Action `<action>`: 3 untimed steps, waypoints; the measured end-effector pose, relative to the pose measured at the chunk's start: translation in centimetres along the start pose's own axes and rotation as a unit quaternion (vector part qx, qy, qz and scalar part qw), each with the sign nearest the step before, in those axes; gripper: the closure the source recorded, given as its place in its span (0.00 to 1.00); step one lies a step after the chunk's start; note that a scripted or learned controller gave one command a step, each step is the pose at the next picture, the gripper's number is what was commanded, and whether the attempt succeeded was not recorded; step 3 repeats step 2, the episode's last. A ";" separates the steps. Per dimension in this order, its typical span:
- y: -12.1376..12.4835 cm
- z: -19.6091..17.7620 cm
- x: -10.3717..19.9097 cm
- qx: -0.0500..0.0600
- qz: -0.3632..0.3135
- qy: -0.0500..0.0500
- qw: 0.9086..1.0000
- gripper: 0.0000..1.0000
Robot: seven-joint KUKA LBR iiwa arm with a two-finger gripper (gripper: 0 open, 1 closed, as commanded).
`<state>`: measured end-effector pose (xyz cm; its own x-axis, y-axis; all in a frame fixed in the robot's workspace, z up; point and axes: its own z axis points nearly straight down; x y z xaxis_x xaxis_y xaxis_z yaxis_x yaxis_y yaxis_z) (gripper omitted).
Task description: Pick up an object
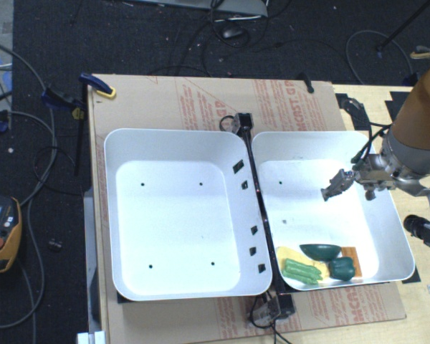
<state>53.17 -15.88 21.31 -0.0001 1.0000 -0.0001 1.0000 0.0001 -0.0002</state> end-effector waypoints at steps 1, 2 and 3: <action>-3.5 12.8 2.5 0.003 0.000 0.001 1.000 0.00; -3.3 2.1 9.8 -0.005 -0.004 0.001 1.000 0.00; -3.3 2.1 9.8 -0.005 -0.004 0.001 1.000 0.00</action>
